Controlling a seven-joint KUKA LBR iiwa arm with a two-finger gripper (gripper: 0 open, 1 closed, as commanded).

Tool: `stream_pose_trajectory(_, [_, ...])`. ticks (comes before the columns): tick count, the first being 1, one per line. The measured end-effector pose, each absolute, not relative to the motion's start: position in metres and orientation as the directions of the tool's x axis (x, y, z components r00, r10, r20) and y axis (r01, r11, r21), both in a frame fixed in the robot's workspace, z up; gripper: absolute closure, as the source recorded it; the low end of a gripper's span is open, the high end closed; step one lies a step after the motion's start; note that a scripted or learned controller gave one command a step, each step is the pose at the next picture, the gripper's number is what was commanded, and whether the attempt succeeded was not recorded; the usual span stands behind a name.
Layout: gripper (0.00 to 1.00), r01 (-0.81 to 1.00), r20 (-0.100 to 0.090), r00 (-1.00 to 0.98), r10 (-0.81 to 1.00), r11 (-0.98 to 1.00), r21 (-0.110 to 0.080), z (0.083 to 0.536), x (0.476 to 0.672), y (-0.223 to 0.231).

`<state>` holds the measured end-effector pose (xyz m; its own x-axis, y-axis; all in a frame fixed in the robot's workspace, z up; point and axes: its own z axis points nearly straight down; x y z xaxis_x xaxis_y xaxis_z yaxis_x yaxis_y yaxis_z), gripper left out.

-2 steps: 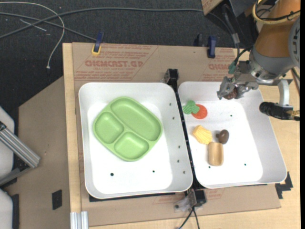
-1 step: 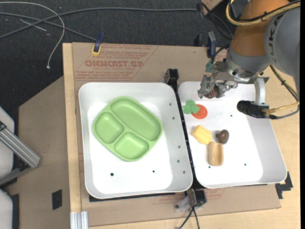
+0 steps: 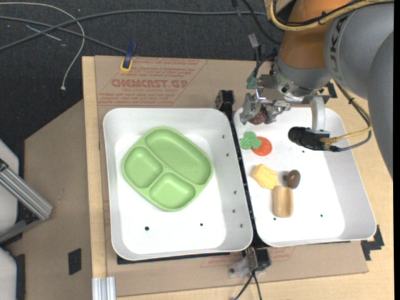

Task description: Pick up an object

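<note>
The grey arm (image 3: 359, 39) reaches in from the right, with its orange band (image 3: 312, 24) above the wrist. It carries the end effector (image 3: 261, 112) down over the far left corner of the right bin (image 3: 350, 233). The tip sits low, close to the wall that divides the two bins. The view is too cluttered there to tell whether the end effector is open or closed. A dark, reddish patch at the tip may be part of the tool or a small thing under it.

The things to pick lie in the left half of the right bin. An orange-red toy vegetable with green leaves (image 3: 257, 143) rests just below the end effector, close to the dividing wall and apart from the tip. Nearer the camera, a yellow toy piece (image 3: 265, 176) lies beside a small brown piece (image 3: 292, 179). A tan cylinder (image 3: 282, 202) lies just below both, close to or touching them.

The left bin (image 3: 125, 233) holds a green divided plate (image 3: 167, 167), which lies flat and slightly turned and has three compartments. Both bins stand side by side on a cardboard sheet (image 3: 94, 167) with red print, which covers the desk. A blue clip (image 3: 129, 55) sits at the sheet's far edge, and thin cables (image 3: 56, 27) trail over the dark surface beyond it.
</note>
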<state>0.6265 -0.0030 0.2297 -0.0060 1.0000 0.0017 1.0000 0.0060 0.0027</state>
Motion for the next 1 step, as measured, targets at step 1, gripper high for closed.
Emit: stream_pose_trajectory(1, [1.00, 1.000, 0.002, -0.006, 1.000, 0.006, -0.004, 0.2183, 0.6219, 0.0462])
